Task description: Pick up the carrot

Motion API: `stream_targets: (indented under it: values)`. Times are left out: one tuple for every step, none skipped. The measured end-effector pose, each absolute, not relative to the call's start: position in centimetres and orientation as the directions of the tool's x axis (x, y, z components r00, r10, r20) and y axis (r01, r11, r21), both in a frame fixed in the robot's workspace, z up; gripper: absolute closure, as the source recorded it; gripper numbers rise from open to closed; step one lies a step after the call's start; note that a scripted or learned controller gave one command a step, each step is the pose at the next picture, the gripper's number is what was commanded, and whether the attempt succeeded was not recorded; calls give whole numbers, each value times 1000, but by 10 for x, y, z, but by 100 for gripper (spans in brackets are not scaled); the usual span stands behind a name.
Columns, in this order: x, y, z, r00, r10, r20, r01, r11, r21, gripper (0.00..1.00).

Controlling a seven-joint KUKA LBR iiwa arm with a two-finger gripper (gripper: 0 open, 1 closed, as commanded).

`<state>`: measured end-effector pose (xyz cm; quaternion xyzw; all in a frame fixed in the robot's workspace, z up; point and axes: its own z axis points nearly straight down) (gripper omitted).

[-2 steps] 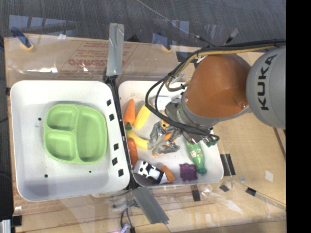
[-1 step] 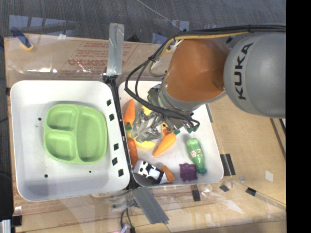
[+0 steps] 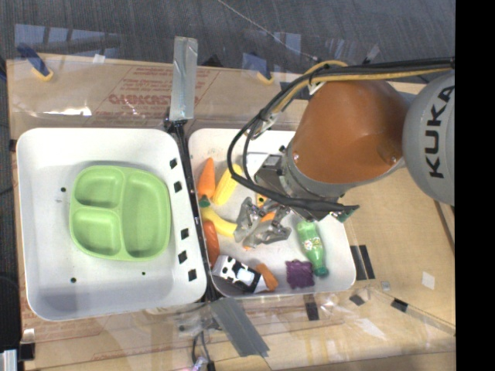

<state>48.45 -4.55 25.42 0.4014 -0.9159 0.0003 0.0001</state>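
The carrot (image 3: pixel 206 178), orange with a green stem end, lies near the left wall of the right bin (image 3: pixel 340 273), tilted against a yellow banana-like toy (image 3: pixel 225 187). My gripper (image 3: pixel 261 224) hangs low in the middle of that bin, right of the carrot and apart from it. A small orange piece (image 3: pixel 267 217) shows in among the gripper's metal parts; what it is cannot be made out. The arm's big orange band (image 3: pixel 348 134) hides the back right part of the bin.
The right bin also holds a red-orange vegetable (image 3: pixel 211 243), a black-and-white cow toy (image 3: pixel 236 274), a small orange piece (image 3: pixel 267 277), purple grapes (image 3: pixel 299 273) and a green bottle (image 3: pixel 311 246). A green divided plate (image 3: pixel 120 211) sits in the left bin (image 3: pixel 39 207).
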Motion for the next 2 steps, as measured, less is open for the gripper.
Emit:
stream_targets:
  values:
    - [530, -61, 189, -684, -730, 3, -730, 684, 7, 100]
    - [485, -72, 244, -645, -764, -3, -764, 645, -4, 100]
